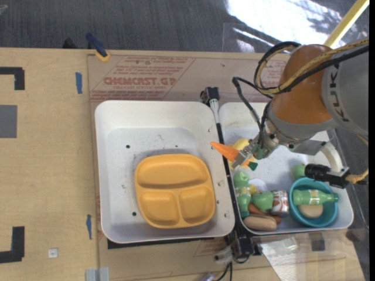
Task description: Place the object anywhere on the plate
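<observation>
Clamping the orange toy carrot over the bins' shared rim, the gripper has the yellow three-compartment plastic plate leftward.

Sunlight glares on the dark floor beyond the wooden bench.

A round teal plastic bowl held a green plastic bottle; left of the bowl lay a brown toy hot dog and a small red can.
</observation>
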You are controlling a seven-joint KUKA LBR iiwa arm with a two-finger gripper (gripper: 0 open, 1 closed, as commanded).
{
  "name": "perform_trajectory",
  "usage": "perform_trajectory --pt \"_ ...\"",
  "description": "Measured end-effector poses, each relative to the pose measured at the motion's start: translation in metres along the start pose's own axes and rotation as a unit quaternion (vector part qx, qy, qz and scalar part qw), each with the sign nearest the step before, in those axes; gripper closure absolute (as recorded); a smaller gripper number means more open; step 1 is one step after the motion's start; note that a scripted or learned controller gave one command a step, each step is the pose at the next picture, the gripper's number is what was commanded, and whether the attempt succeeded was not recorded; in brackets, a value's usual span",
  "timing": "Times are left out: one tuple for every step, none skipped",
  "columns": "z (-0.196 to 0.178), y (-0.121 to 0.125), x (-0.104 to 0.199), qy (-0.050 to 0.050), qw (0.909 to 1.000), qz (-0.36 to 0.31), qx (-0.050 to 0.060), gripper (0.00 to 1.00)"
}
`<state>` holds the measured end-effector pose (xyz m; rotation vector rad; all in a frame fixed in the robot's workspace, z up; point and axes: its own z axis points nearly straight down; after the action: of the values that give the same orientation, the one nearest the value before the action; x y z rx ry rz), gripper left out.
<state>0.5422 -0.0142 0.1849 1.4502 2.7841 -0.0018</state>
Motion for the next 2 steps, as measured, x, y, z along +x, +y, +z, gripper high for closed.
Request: perform_trajectory --pt "-0.0707 0.0361 0.0437 -0.002 0.9984 -0.056 -0.006 1.0" --pt "-0.0662 0.0328 0.0416 0.0 0.9986 -0.053 -0.002 0.0"
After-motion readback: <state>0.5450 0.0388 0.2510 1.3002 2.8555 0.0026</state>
